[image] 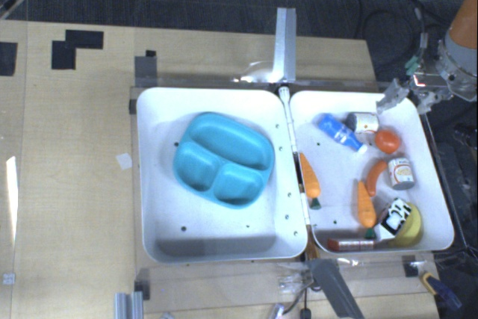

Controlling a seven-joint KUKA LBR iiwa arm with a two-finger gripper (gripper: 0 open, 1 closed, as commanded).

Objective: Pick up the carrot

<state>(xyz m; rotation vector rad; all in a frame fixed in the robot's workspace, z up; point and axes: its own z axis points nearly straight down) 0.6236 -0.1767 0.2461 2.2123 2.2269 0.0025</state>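
Room lies open inside the right bin [439,183] below my pincer [407,90], poised over its rim; whether it gapes, I cannot tell. Carrot [309,177] hugs the bin's far wall. Labels unreadable.

Arm [464,48] cut off by right edge; claw [407,95] blurred, finger state indeterminate. Labels on the small jar [402,172] and blue bottle [337,131] illegible. Yellow item [409,229] partly hidden beneath black-and-white object [395,217].
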